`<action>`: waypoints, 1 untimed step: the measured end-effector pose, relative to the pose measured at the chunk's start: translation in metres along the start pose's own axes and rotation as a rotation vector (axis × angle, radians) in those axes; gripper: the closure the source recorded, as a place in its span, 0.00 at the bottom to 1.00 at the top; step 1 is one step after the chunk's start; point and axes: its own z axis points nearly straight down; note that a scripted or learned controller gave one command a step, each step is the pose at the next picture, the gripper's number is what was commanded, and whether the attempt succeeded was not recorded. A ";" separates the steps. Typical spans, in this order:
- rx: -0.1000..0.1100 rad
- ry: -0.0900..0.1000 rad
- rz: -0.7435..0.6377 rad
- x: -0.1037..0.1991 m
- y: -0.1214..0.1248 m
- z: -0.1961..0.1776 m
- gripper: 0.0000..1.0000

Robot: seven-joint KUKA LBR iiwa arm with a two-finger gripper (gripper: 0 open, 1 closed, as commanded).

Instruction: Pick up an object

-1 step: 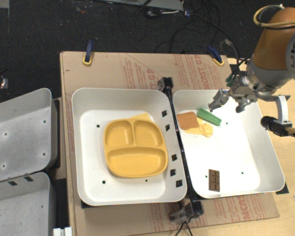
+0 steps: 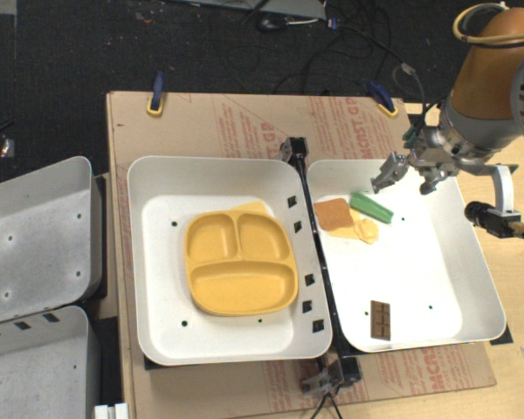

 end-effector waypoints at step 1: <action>0.003 0.000 0.002 0.000 -0.003 0.043 0.00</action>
